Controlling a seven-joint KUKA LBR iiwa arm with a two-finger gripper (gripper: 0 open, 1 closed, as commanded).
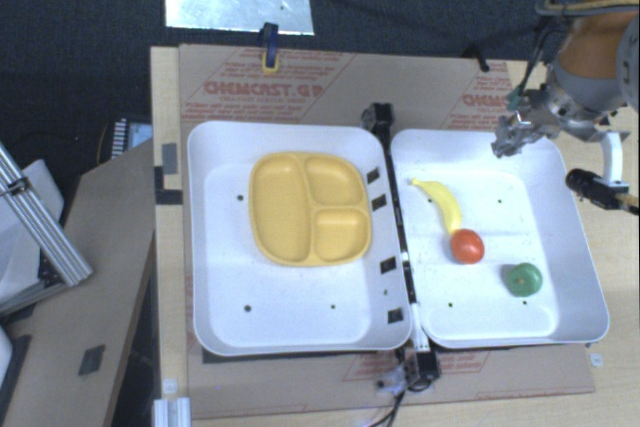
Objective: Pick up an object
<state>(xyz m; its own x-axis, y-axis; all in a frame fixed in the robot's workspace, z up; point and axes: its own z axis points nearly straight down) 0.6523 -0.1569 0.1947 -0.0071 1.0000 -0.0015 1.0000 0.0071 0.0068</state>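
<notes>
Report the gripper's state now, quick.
Two-finger gripper: cannot be told; it sits over the right white bin's upper rim, apart from the yellow banana.

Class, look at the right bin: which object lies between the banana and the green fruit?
In the camera view, the red tomato sits between the banana and the green fruit, close below the banana's lower end.

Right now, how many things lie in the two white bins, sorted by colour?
Yellow: 2, the divided plate and the banana
Red: 1, the tomato
Green: 1, the round fruit
Total: 4
</notes>
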